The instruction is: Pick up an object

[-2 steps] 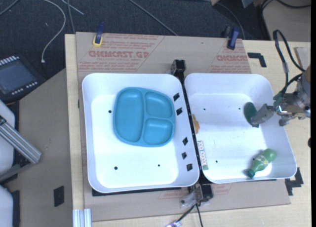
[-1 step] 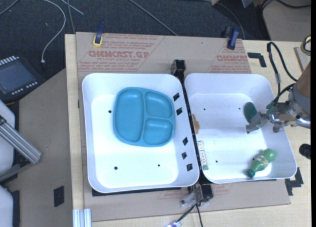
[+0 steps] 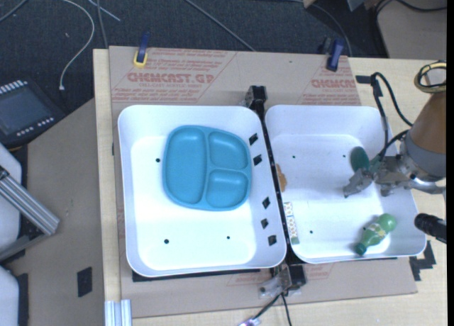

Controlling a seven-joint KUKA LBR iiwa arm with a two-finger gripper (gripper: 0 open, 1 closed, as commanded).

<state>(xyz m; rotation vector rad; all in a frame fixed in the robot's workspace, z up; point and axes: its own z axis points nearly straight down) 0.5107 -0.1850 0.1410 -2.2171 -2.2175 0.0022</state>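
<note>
The green bottle [image 3: 374, 233] lies at five o'clock of my gripper [image 3: 370, 179], whose grip I cannot tell; I'm approaching, next descending.

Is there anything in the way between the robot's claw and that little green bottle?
Nothing visible blocks it. The gripper hangs over the right bin, and the green bottle lies nearer the front edge, with bare white floor between them.

The bench [image 3: 213, 76] bears a left bin [image 3: 135, 197] touching the right bin [image 3: 312, 122] beside it.
</note>
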